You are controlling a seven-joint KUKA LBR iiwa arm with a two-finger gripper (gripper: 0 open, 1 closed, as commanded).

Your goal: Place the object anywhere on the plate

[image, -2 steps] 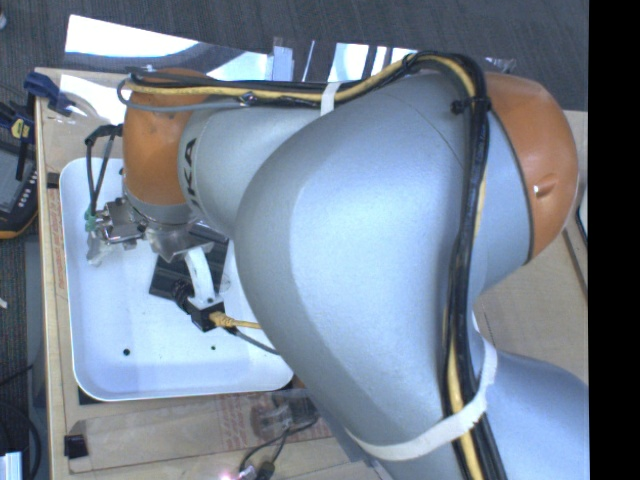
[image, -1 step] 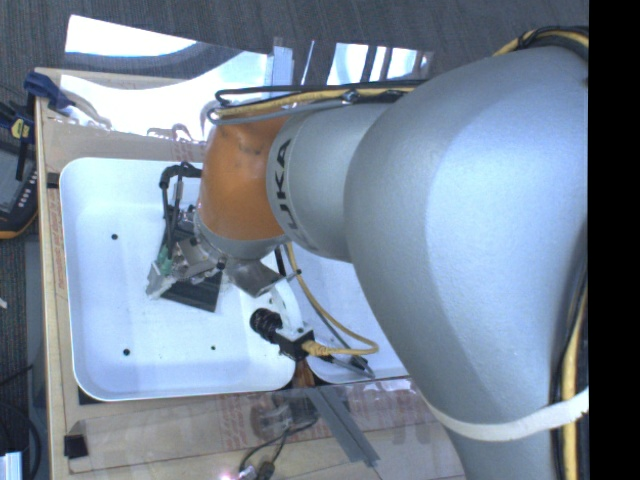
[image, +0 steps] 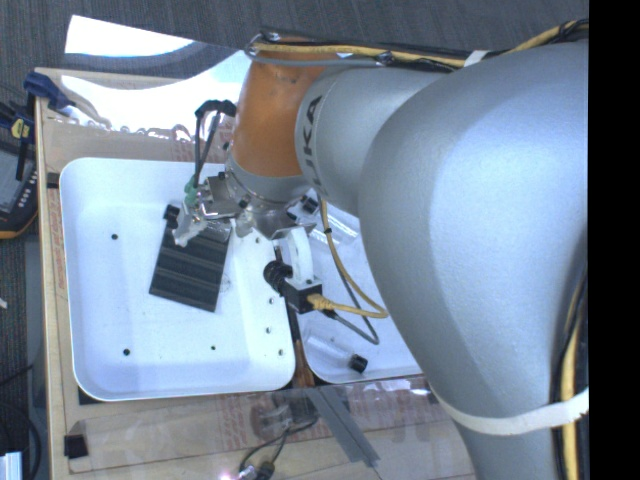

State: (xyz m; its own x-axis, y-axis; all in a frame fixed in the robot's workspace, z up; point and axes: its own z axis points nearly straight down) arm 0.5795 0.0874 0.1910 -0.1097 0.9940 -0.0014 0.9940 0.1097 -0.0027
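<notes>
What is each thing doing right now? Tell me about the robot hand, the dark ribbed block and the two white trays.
Gripper: low over the left tray, at the block's top edge.
Dark ribbed block: lying flat in the left tray.
Left white tray: holds the block.
Right white tray: mostly hidden by the arm, a small dark piece in it.

The big grey arm [image: 470, 238] came in from the right and took up most of the shot, orange band [image: 268, 118] just above the wrist. It was bent down with the gripper [image: 205, 218] at its low left end, black cables looping off the wrist beside it.
</notes>
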